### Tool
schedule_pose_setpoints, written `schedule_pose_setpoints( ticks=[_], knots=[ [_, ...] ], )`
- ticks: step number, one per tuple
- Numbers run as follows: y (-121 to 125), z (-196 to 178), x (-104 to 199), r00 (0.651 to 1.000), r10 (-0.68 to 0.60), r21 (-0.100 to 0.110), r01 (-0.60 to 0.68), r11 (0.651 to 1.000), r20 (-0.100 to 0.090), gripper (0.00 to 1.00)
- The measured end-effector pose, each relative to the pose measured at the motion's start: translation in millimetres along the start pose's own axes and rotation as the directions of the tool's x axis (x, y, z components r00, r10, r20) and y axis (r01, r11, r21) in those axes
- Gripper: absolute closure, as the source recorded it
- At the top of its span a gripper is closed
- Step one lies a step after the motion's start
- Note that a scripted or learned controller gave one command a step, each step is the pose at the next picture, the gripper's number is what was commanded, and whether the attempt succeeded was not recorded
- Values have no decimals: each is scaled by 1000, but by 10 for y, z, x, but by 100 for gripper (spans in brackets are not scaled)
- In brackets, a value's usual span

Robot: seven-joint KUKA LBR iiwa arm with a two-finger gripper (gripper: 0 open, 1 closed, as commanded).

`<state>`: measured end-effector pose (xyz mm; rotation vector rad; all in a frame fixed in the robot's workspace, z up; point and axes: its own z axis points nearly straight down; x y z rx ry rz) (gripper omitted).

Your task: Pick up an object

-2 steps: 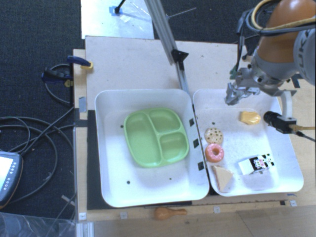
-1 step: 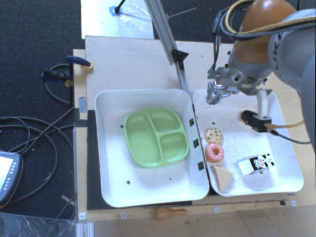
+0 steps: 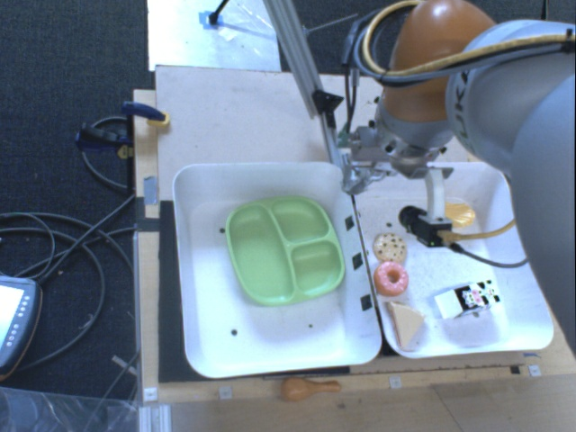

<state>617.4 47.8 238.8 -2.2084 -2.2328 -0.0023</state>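
Observation:
The right bin (image 3: 531, 327) holds a chocolate-chip cookie (image 3: 390, 246), a pink frosted donut (image 3: 391, 279), a tan wedge (image 3: 407, 322), a small black-and-white patterned box (image 3: 465, 299) and a yellow piece (image 3: 460, 213) partly behind the wrist bracket. My gripper (image 3: 354, 182) hangs low over the back end of the rims where the two bins meet. It is to the upper left of the cookie and touches none of the objects. The grey arm with its orange band covers the bin's back right corner.
The left bin (image 3: 202, 331) holds a green divided plate (image 3: 285, 249). A brown pear-shaped object (image 3: 310, 387) lies on the bench edge in front of the bins. A metal pole (image 3: 297, 52) slants down toward the gripper. Cables and a blue clamp (image 3: 142, 113) lie at the left.

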Motion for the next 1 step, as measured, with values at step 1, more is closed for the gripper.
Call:
schedule_pose_setpoints(
  ticks=[1],
  knots=[
    [154, -30, 477, 1000, 0, -3, 0, 1000, -1, 100]
  ],
)
